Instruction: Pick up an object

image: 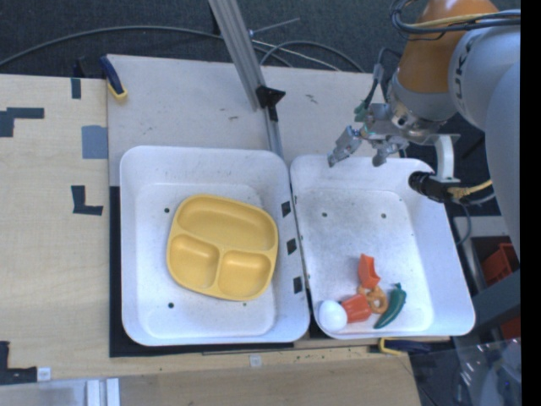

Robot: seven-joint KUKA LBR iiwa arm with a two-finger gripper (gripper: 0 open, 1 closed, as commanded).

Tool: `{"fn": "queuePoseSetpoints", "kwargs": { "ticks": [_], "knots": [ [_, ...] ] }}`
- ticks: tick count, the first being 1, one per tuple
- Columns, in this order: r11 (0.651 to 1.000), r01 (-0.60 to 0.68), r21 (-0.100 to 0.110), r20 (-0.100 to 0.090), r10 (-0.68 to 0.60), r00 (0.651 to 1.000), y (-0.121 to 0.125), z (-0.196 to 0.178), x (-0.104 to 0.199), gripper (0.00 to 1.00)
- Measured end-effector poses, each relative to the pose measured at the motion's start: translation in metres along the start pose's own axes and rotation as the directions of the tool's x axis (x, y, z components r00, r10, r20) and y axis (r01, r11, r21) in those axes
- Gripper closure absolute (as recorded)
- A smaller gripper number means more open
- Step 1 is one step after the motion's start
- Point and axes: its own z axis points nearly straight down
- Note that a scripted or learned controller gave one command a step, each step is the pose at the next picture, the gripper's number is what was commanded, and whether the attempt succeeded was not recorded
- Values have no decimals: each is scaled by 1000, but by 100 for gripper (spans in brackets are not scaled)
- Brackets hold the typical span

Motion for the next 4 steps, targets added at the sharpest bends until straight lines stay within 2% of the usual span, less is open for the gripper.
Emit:
{"fn": "queuePoseSetpoints", "kwargs": {
  "ticks": [1,3,4],
  "knots": [
    [1000,0,0,0,0,1000,0,0,0,0],
    [1000,-1,6,2,1,1000,-4,116,-9,0],
    [1000,0,2,3,0,1000,-4,134,-9,0]
  ]
}}
